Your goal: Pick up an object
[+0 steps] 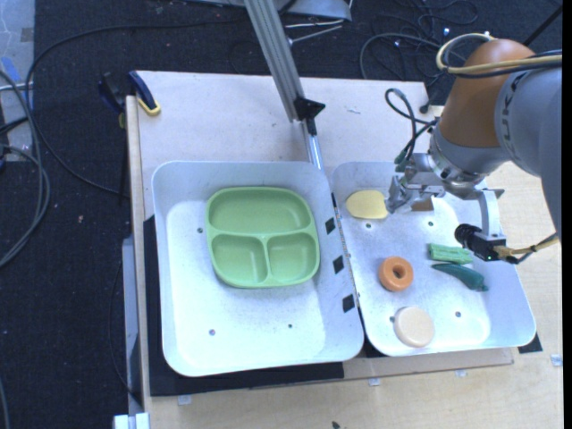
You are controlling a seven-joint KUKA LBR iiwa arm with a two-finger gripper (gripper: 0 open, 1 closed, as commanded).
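I see the arm [500, 105] reaching over the right bin [500, 329], green plate [264, 236] in the left bin [179, 329], gripper [404, 195] just beside the yellow piece [365, 205], whether it grips I cannot tell, orange ring [396, 273] near the middle

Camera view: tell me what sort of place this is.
Most likely a robotics lab test bench: a robot arm reaches over two white bins, cables trail across the dark floor, and a metal camera pole rises behind.

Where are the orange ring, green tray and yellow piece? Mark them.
Orange ring [396, 273], camera view, on its left band.
Green tray [264, 237], camera view, on its centre divider.
Yellow piece [365, 205], camera view, on its middle.
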